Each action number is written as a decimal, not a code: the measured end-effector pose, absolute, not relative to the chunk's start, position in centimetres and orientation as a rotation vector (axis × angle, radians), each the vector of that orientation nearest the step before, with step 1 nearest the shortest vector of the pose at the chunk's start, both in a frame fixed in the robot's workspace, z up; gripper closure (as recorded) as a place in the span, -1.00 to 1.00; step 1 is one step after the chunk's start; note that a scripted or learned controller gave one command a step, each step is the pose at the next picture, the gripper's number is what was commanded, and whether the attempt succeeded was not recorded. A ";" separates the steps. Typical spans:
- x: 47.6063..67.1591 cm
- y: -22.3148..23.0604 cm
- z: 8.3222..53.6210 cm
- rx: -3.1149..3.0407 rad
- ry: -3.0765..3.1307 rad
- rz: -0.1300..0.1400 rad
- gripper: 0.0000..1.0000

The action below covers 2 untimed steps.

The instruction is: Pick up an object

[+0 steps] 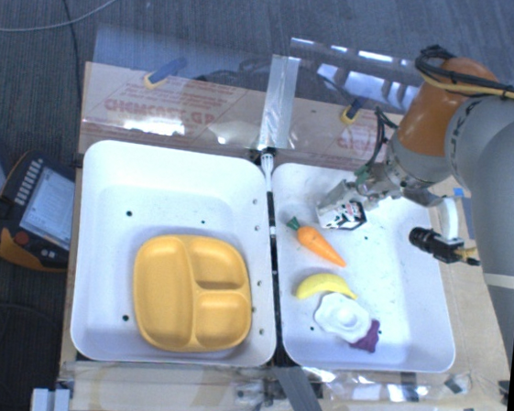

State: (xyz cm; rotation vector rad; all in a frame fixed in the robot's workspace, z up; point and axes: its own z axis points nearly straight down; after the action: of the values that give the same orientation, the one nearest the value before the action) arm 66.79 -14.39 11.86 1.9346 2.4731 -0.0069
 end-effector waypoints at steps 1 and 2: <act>57.7 -11.0 10.6 2.040 2.328 0.035 -1.00; 58.1 -11.1 12.1 2.033 2.320 0.046 1.00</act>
State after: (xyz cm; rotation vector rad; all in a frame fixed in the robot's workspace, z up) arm 58.06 -11.08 12.05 2.0333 2.3202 0.0464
